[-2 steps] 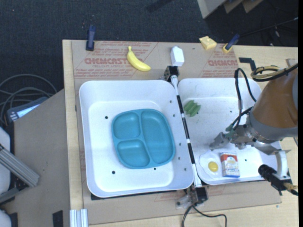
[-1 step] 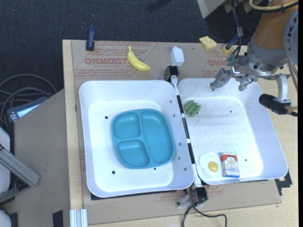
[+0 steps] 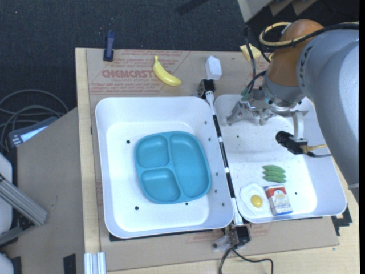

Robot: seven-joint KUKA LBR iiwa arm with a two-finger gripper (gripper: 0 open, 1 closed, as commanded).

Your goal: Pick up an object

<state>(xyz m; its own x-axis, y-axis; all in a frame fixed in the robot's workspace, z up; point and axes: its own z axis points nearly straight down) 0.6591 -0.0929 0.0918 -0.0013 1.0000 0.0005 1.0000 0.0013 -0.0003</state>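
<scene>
My gripper (image 3: 248,117) hangs over the far end of the right bin (image 3: 328,207), open, with nothing between its fingers. Nearer the front of that bin lie green pea pods (image 3: 274,173), a fried egg (image 3: 254,199) and a small red and white box (image 3: 278,200), all well apart from the gripper. A blue divided plate (image 3: 170,167) lies in the middle of the left bin (image 3: 111,124).
On the bench beyond the bins lie a yellow banana (image 3: 165,73), a small white object (image 3: 213,67) and a blue object (image 3: 109,45). The grey arm with its orange band (image 3: 296,44) covers the right bin's far right corner.
</scene>
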